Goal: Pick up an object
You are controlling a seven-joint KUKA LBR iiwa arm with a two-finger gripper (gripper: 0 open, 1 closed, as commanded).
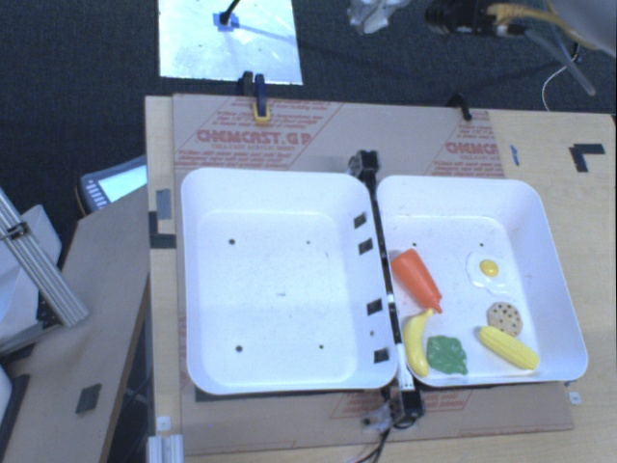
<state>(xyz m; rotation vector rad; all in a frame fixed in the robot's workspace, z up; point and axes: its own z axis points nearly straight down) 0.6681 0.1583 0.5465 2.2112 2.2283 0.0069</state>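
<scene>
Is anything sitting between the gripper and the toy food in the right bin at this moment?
Nothing visible does. The gripper hangs at the view's top, beyond the bench. The carrot, banana, green leaf, fried egg, cookie and corn cob lie uncovered in the right bin.

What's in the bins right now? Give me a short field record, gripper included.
left bin: no items seen
right bin: six toy foods
carrot: beside the divider, tilted
banana: below the carrot, near the front wall
green leaf: right of the banana
egg: right half
cookie: below the egg
corn: front right
gripper: beyond the bins, holding nothing
</scene>
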